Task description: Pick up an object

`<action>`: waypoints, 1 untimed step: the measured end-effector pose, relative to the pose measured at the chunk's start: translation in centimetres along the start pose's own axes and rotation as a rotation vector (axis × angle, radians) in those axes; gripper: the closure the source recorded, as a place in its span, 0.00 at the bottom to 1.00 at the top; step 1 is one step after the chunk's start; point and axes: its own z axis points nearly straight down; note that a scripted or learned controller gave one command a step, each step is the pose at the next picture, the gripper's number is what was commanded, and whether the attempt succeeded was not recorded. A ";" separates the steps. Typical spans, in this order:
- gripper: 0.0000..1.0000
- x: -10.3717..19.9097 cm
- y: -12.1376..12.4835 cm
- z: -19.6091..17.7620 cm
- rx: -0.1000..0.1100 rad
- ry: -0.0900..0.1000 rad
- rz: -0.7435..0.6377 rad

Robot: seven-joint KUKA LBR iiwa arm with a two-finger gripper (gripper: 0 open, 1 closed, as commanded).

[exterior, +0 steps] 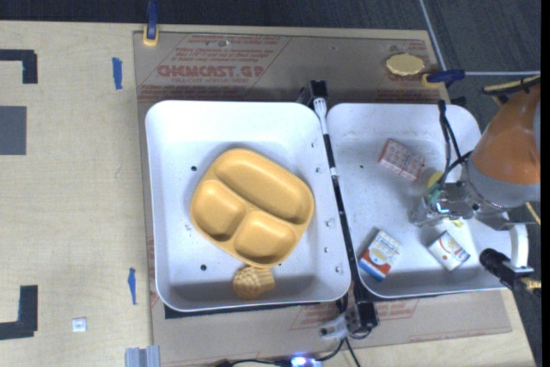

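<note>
Camera view: fixed, looking down at a slant on the worktop (69,211) and both white bins.
Hidden or cut off: most of the arm (514,152) runs off the right edge; its orange band and grey wrist cover part of the right bin's far right side.
Claw (436,204): a blurred cluster of metal and cabling at the wrist's left end; finger spacing cannot be told, and nothing can be made out between the fingers.
Arm pose: reaches in from the right, wrist low over the right bin (369,137), claw end pointing left toward the bin's middle.
Small white carton (449,247): lies just below the claw, near the bin's front right; contact with the claw cannot be told.
Pink patterned box (401,158): lies flat in the right bin's upper middle, apart from the claw.
Blue, white and orange box (380,254): near the right bin's front left, tilted.
Left bin (172,133): holds a yellow three-compartment tray (251,204), set at a slant.
Tan ridged item (253,280): touches the tray's front edge; too small to identify.
Black cable (449,137): runs from the bin's far rim to the wrist.
</note>
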 end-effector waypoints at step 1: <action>0.00 0.2 0.0 0.1 0.001 0.003 -0.001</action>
